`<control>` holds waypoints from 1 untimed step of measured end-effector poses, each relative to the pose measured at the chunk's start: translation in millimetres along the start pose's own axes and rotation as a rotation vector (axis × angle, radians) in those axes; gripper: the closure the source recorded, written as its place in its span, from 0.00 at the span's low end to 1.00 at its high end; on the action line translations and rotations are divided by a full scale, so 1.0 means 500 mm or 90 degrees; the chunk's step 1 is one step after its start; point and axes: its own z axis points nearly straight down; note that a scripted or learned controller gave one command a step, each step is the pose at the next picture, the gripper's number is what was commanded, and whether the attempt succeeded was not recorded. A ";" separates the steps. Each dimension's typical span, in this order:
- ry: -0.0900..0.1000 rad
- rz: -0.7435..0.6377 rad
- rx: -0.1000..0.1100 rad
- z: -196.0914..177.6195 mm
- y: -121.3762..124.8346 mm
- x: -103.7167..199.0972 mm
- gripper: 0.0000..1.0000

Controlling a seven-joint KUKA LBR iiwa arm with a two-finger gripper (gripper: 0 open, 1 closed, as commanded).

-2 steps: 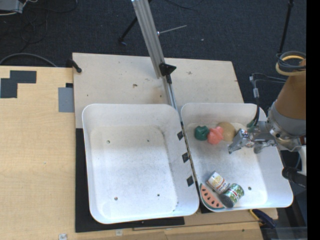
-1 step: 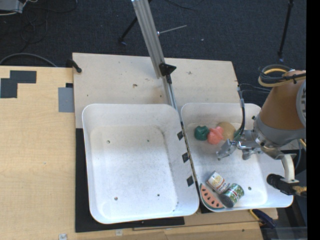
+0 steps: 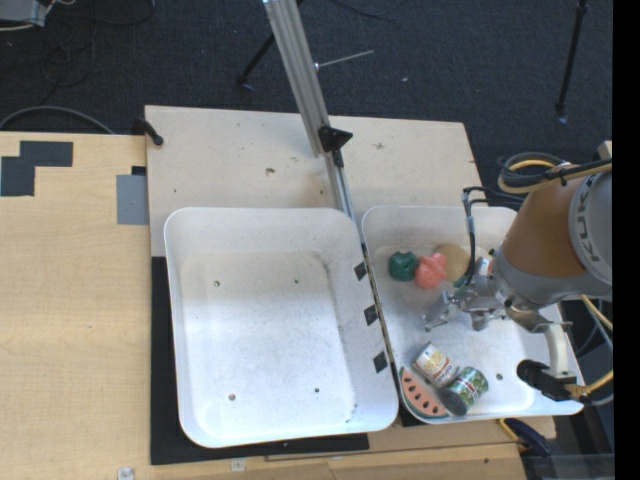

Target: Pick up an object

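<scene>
A pale desk (image 3: 250, 158) carries two white bins. In the right bin (image 3: 400, 223), the gripper (image 3: 440, 315) hovers mid-bin, its fingers spread, holding nothing. A green object (image 3: 403, 264) and a pink object (image 3: 433, 271) lie near the far edge; two cans (image 3: 450, 373) sit by the near rim.

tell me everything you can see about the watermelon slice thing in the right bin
The watermelon slice looks like a toy wedge, red flesh with dark seed specks and a green rind along its curved outer edge. It lies flat at the near left corner of the right bin, rind toward the bin's rim. A small can sits right beside it, seemingly touching its upper edge, with a green can just to its right. The gripper is apart from it, farther back.
</scene>
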 end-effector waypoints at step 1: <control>-0.001 0.004 -0.003 -0.026 0.001 -0.004 1.00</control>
